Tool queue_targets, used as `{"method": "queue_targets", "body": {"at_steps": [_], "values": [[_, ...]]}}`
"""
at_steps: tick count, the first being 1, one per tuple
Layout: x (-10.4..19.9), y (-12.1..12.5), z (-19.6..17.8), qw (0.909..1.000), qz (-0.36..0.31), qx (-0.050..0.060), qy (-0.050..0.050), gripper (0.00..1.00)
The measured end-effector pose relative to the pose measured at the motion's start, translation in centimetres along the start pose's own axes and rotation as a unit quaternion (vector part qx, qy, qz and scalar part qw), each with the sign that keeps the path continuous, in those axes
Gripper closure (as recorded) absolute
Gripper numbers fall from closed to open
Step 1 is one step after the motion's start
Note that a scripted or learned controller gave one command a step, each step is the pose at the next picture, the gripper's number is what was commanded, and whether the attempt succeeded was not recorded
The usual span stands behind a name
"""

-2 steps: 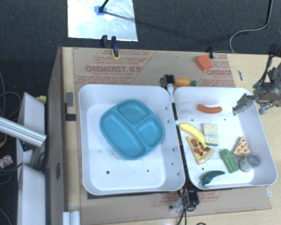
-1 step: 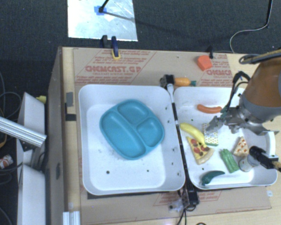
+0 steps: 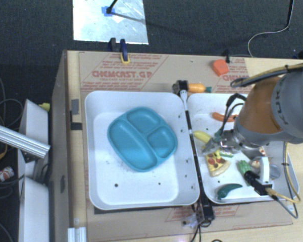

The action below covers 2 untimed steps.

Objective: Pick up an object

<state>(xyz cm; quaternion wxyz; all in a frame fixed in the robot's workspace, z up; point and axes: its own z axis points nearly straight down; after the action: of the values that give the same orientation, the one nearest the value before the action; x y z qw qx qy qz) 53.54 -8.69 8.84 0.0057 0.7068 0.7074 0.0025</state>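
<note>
My pincer (image 3: 219, 144), opening indiscernible, hovers in the right bin (image 3: 204, 105); pizza slice (image 3: 217, 163) at its 6 o'clock, banana (image 3: 201, 135) at 10. Crowding risks a glancing, empty grasp.

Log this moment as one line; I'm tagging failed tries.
arm: over right bin | hand: low, above pizza slice | grasp: unclear | left bin: blue divided plate

Blue divided plate (image 3: 142, 137), white bins (image 3: 103, 183), yellow-red pizza slice (image 3: 217, 163), orange block (image 3: 220, 67)
</note>
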Motion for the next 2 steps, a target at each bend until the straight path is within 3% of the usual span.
{"method": "queue_targets", "body": {"at_steps": [1, 2], "values": [[-6.5, 10.0, 0.4, 1.0000, -0.001, 0.004, 0.001, 0.00], [-6.5, 10.1, -0.8, 1.0000, -0.003, 0.003, 0.001, 1.00]]}}
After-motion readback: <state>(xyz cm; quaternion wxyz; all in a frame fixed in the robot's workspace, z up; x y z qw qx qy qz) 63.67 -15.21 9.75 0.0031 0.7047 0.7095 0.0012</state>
